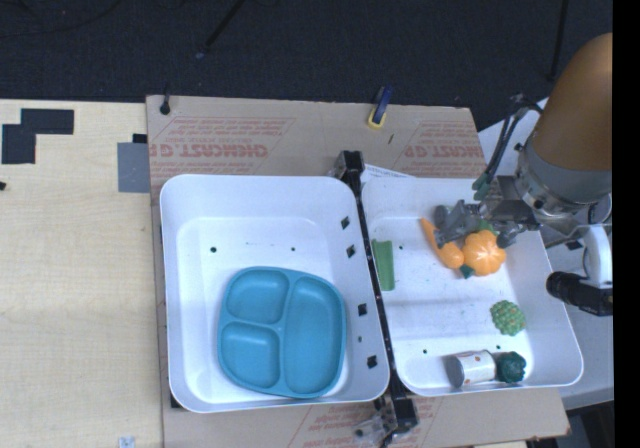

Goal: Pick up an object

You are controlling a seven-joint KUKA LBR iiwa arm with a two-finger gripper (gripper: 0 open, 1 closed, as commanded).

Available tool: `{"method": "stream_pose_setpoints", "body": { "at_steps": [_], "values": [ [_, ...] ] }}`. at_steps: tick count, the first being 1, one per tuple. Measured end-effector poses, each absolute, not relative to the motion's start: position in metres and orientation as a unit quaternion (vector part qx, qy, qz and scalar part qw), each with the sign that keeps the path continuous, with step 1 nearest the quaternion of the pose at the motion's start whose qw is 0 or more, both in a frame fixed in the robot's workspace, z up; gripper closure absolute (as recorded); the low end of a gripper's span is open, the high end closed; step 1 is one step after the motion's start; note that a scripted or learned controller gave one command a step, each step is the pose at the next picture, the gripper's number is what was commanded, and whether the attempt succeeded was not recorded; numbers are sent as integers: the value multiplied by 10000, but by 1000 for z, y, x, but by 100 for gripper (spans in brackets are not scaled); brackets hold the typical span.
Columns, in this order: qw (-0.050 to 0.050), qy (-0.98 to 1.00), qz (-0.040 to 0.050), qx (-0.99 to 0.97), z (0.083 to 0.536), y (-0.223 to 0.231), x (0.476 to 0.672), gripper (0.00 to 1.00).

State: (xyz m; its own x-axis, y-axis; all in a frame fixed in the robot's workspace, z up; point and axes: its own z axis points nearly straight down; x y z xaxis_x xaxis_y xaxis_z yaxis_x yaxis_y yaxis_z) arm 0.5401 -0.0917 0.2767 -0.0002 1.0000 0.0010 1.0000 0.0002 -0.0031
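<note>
- The claw (468, 223) is low inside the right bin (560, 336), near this bin's far edge, and it is just above or touching an orange toy fruit (484, 254).
- I cannot tell how the claw is set, because its dark parts blend together from this angle.
- A carrot-like orange piece (441, 242) lies beside the orange toy fruit, on the side toward the divider; the two seem to touch.
- In my judgement the task is at the grasping stage: the arm is already down at an object, but nothing is lifted yet, and both orange pieces seem to rest on the bin floor.
- What is left: to close on one piece, to raise it, and to show that it really hangs from the claw.
- The closeness of the two orange pieces can be a problem, since the claw may push one away or catch both.
- Other things in the right bin: a green flat bar (383, 265) near the divider, a bumpy green ball (508, 317) toward the near right corner, a small white can (471, 369) lying at the near edge, and a dark teal piece (512, 367) just beside the can.
- These four are well apart from the claw and do not block it.
- The left bin (190, 236) holds a blue divided tray (283, 331) toward its near edge.
- Both bins rest on a cardboard sheet (300, 141) on the desk (70, 286).
</note>
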Motion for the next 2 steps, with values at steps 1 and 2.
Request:
{"method": "stream_pose_setpoints", "body": {
  "at_steps": [1,2],
  "values": [
    [31,-7066,20,-7077,229,-84,537,0],
    [37,-7069,26,-7073,166,-88,536,0]
  ]
}}
